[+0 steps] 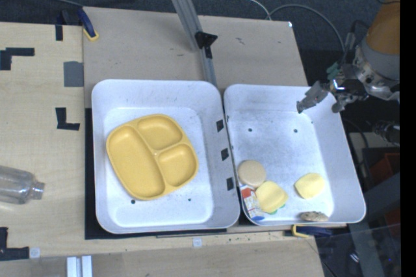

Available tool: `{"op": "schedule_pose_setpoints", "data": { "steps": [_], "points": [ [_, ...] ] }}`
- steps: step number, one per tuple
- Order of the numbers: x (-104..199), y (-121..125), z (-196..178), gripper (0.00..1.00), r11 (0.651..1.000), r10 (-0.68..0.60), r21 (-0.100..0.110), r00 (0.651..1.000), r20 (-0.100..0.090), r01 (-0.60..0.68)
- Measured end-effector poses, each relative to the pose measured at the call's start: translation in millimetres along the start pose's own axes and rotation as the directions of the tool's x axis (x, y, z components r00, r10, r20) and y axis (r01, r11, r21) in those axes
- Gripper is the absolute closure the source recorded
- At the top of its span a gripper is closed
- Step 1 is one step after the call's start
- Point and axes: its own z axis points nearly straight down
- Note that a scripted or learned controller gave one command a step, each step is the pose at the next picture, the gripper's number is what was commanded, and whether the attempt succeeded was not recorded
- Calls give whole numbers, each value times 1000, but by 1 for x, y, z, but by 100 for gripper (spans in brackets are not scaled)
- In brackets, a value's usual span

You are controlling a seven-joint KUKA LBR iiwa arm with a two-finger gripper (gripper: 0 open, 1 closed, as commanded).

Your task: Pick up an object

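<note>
Hovered, gripper [324,98] open and holding nothing, over right bin's [279,139] far edge; risked striking rim or missing near-side food [271,196].

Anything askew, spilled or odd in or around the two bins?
Mostly tidy. A clear plastic bottle lies on its side on the bench, outside the bins. The yellow divided plate sits turned at a slant in the left bin. No spills.

A clear plastic bottle [18,186] lies on the bench [39,106], left of both bins.
</note>
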Motion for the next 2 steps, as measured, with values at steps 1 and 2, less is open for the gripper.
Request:
{"op": "schedule_pose_setpoints", "data": {
  "steps": [1, 2],
  "points": [
    [-47, -1, -154, 0, 1000, 1, -9, 1000, 5, -1],
    [-53, 53, -253, 0, 1000, 0, -9, 1000, 7, 0]
  ]
}}
